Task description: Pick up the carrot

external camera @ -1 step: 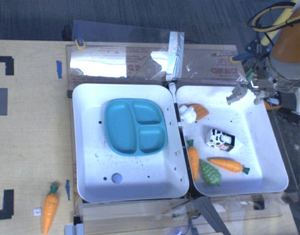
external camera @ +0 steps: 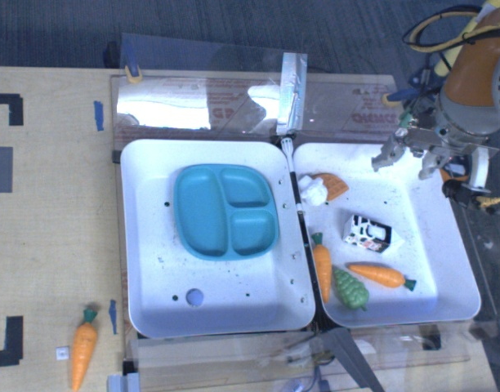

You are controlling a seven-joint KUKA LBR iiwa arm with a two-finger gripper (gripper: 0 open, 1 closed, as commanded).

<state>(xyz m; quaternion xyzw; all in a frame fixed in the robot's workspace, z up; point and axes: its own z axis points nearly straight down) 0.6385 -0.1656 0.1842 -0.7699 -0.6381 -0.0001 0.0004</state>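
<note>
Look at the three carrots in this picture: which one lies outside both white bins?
The carrot at the lower left, lying on the wooden bench. The other two carrots lie inside the right bin.

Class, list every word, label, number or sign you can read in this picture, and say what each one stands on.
No text can be read for certain.
Clear panel behind the bins: reddish print, too blurred to read.
Black-and-white toy in the right bin: markings, not legible as words.
Small white tag beside the carrot on the bench: too small to read.
</note>
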